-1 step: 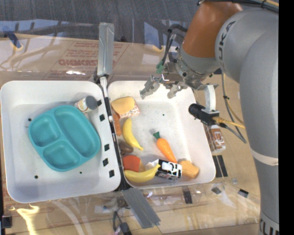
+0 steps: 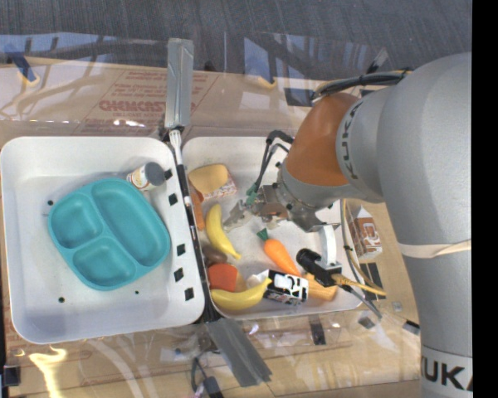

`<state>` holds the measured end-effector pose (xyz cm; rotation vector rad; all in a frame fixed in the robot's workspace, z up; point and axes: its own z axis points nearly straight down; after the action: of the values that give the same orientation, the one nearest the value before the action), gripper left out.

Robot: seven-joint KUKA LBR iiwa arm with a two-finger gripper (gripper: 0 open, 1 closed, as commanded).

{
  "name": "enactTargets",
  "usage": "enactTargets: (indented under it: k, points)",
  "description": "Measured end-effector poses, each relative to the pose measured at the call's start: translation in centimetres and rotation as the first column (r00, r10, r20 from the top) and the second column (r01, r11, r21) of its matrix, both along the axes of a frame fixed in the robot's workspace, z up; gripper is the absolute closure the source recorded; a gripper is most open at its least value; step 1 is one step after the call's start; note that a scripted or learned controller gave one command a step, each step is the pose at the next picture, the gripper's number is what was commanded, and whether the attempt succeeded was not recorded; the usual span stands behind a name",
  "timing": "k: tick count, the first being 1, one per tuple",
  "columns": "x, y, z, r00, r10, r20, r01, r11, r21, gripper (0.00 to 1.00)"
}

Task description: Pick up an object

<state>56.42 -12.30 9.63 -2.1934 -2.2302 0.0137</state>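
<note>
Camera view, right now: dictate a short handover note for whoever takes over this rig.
Gripper: over the right bin, just right of the upper banana; nothing visibly held.
Right bin: carrot, second banana along the front edge, red object, yellow block.
Left bin: teal divided plate, small bottle.
Done: no pick yet.
Left: grasp one object and lift it.

The two bins (image 2: 33, 305) look like smooth white plastic. The divided teal plate (image 2: 108, 233) is matt plastic. The bananas (image 2: 220, 232) and carrot (image 2: 280, 255) look like glossy plastic. The arm (image 2: 415, 156) is smooth grey.
</note>
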Motion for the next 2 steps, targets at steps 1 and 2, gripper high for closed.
enactTargets:
  k: [1,2]
  points:
    - [-4.3,-4.4,-0.6,0.998,-0.064,0.009,0.065,0.998,-0.002,0.0]
    - [-7.1,-7.3,-0.6,1.0,0.019,0.013,-0.019,1.0,0.0,0.0]
